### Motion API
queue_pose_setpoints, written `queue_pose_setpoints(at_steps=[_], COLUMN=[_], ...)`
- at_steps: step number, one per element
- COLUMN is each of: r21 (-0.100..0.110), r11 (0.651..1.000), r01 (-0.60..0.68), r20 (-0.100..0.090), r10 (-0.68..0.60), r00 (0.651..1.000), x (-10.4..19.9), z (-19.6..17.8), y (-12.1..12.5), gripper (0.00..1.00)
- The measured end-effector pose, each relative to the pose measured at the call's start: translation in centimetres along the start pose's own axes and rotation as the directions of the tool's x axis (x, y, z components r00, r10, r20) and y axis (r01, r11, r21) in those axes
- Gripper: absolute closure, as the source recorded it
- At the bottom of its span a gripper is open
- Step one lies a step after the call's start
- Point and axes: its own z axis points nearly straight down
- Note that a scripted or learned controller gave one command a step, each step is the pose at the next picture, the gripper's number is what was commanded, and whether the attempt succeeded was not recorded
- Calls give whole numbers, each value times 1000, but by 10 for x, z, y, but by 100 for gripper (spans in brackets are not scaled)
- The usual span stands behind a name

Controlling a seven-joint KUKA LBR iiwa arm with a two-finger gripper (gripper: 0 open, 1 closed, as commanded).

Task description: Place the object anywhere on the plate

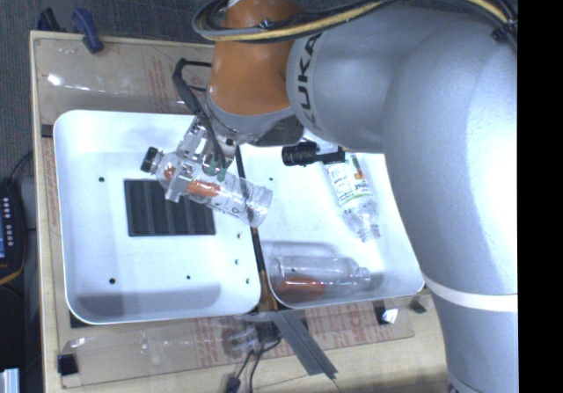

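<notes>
**Q:** Where is the object?

**A:** A clear bottle (pixel 230 196) with a black cap and something orange inside lies at a slant directly under the gripper (pixel 199 171). It is in the left bin (pixel 79 145), close to the wall shared with the right bin (pixel 400 270). Its capped end points far-left.

**Q:** Is the gripper holding it?

**A:** I cannot tell. The gripper's metal parts sit on top of the bottle's middle and hide the grasp. It is also unclear whether the bottle hangs in the air or rests on something.

**Q:** And the plate?

**A:** A dark ribbed plate (pixel 158 211) lies flat on the left bin's floor. From this angle the bottle overlaps its far-right corner, with most of its length to the right of the plate.

**Q:** How far along is the task?

**A:** I'd judge it late but unfinished. The bottle is at the plate's edge and is not clearly settled on it. What remains is a short shift left and near, then a release.

**Q:** Anything else?

**A:** A labelled bottle (pixel 352 189) and an unlabelled bottle (pixel 318 275) lie in the right bin.
</notes>
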Motion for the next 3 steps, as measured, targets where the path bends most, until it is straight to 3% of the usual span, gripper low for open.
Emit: queue_pose_setpoints(at_steps=[1, 2, 3], r21=[-1, 0, 2], r11=[996, 998, 997], r01=[-84, 70, 73], r20=[2, -1, -2], r10=[84, -70, -73], r00=[996, 998, 997], x=[-58, 14, 14], z=[0, 0, -9], y=[-51, -12, -12], gripper=[100, 100, 100])
